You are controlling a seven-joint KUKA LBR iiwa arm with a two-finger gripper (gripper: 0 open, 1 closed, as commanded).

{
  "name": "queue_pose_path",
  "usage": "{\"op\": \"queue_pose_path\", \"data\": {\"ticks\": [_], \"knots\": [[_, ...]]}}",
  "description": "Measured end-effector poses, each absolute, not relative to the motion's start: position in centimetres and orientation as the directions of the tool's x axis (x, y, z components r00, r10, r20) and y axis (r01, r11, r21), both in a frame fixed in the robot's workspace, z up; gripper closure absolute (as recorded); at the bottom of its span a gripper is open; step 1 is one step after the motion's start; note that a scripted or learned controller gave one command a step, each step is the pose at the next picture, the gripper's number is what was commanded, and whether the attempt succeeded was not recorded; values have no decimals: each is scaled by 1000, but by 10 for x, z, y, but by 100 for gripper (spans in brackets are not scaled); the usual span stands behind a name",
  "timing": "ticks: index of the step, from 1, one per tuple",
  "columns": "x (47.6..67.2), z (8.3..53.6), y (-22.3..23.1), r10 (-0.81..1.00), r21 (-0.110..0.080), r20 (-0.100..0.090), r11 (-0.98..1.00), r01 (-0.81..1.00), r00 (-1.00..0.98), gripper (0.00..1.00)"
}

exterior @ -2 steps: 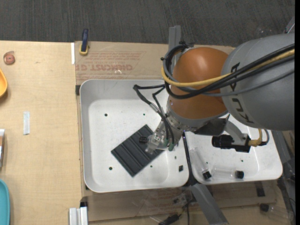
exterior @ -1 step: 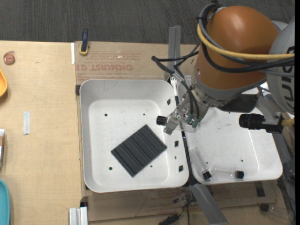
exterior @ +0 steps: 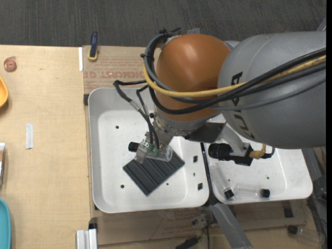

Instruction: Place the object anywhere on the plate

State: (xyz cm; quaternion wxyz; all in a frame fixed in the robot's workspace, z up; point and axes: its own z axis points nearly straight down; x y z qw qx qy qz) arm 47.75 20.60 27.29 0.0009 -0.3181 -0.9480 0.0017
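Now we are looking down on the left shallow white plastic bin [exterior: 104, 191], where our grey arm with its orange band [exterior: 189, 71] is reaching in from the right.

Going left to right: we are seeing a tan wooden benchtop [exterior: 46, 118] bearing a small pale strip [exterior: 29, 136], then a blue clamp [exterior: 94, 44] gripping brown cardboard behind the bin. Inside the left bin a dark ribbed rectangular plate [exterior: 153, 171] is lying tilted on the floor, and our two-finger gripper [exterior: 153, 150] is hovering at its upper edge; we cannot tell how it is set, nor whether it is carrying any object. Black and yellow cables [exterior: 155, 82] are looping round the wrist. Further right, the second white bin [exterior: 290, 183] is sitting beside the first, touching it.
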Motion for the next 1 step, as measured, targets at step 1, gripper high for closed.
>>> {"op": "queue_pose_path", "data": {"ticks": [1], "knots": [[478, 273, 206, 604, -3, 1, 797, 604, -797, 0]]}}
